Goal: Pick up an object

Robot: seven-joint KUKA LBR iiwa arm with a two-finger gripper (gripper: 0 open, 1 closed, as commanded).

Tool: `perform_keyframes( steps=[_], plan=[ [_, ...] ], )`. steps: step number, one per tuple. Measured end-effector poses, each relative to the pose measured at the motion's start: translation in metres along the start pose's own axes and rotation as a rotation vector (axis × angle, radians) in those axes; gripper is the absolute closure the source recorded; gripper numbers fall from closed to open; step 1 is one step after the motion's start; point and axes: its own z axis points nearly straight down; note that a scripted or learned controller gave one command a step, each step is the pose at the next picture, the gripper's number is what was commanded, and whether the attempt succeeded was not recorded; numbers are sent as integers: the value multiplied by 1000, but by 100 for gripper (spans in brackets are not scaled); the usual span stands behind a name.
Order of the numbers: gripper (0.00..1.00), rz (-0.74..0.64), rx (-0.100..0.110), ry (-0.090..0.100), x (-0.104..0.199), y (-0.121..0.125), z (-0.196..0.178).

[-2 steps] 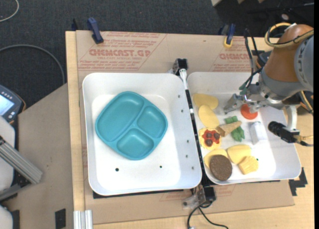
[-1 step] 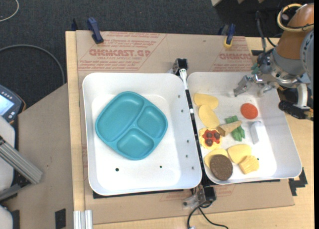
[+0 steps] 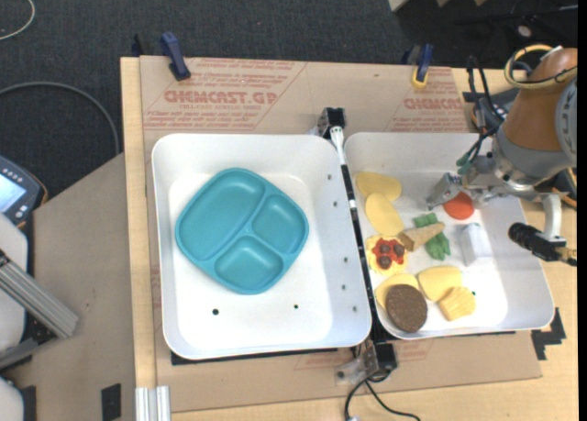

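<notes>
Cardboard-topped bench under us carries two white bins, and we see our gripper (image 3: 456, 192) low in the right bin (image 3: 523, 314), beside a red piece (image 3: 460, 207) probably targeted, though its grasp we cannot tell.

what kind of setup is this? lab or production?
Most likely a research lab pick-and-place bench: two white bins on a clamped board, toy food such as a brown cookie beside a teal divided plate, and the robot arm reaching in.
</notes>
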Motion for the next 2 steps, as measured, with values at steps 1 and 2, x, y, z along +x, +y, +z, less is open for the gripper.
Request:
perform_keyframes(
  steps=[1,2],
  plan=[
    [0,-3,-4,-1,18,0,-13],
    [0,1,-13,-8,-24,6,-62]
  ],
)
